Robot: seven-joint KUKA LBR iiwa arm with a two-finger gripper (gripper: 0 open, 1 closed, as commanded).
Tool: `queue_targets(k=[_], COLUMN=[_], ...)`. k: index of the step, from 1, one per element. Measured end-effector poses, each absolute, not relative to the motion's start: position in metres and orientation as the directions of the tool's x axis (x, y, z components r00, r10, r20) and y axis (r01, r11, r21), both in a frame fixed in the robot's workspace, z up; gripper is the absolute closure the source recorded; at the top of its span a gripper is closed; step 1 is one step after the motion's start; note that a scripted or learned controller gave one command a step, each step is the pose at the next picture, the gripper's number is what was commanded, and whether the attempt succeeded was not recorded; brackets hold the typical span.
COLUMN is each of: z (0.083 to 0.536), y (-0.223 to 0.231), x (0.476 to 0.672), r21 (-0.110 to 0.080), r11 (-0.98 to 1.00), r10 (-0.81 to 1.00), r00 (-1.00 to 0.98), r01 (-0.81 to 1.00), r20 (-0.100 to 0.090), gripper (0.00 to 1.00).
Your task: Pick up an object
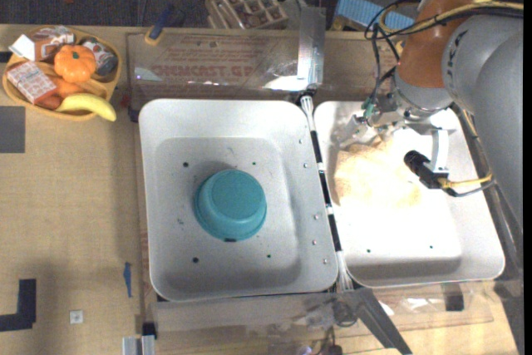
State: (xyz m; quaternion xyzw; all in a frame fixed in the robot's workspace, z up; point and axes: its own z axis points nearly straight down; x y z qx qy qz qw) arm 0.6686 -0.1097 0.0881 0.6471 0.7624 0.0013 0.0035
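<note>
An upturned teal bowl (231, 204) rests in the middle of the left white bin (166, 137). In the right white bin (465, 253) a pale tan, blurry patch (374, 175) spreads over the floor near the bin's upper left; what it is I cannot make out. The grey arm with its orange band (432, 46) comes in from the upper right. My gripper (364, 127) hangs low over the far left corner of the right bin, just above the tan patch's upper edge. Glare washes out that corner.
A black fitting with a yellow cable (426, 169) hangs off the wrist over the right bin. A basket of toy food (58, 75) sits at the far left of the bench. A clear plastic sheet (224, 66) lies behind the bins.
</note>
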Motion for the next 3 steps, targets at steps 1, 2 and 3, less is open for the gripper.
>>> queue_targets(k=[1, 2, 3], z=[0.101, 0.186, 0.186], y=[-0.11, -0.09, -0.09], x=[0.671, 0.668, 0.668], r21=[0.013, 0.004, 0.003], r11=[0.165, 0.175, 0.175], r10=[0.986, 0.985, 0.985], r00=[-0.165, -0.175, -0.175], r01=[0.986, 0.985, 0.985], r20=[-0.009, -0.002, -0.002], gripper=[1.0, 1.0, 0.0])
